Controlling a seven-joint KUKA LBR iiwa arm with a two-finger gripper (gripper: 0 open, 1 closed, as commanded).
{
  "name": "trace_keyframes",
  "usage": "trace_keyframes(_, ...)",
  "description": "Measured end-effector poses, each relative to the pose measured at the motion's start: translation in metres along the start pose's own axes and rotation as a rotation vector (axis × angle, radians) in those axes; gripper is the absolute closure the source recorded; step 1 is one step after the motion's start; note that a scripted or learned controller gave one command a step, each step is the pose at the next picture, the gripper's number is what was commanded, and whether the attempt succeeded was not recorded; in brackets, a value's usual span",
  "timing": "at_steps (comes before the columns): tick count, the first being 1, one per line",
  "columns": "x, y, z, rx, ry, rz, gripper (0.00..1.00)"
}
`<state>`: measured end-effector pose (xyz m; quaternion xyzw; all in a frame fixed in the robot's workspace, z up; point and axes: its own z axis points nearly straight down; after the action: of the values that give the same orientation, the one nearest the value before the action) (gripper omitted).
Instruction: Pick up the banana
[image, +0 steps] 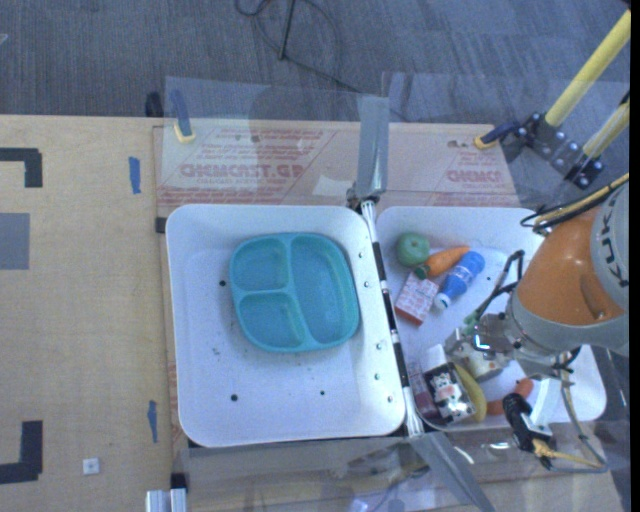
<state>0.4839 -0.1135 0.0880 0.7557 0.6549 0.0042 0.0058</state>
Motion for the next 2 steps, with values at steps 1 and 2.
trace_keyframes(1, -0.0002, 0.0, 0.0, 0.0, 0.0, 0.0, 0.0)
trace_keyframes(2, -0.0002, 0.0, 0.0, 0.0, 0.0, 0.0, 0.0)
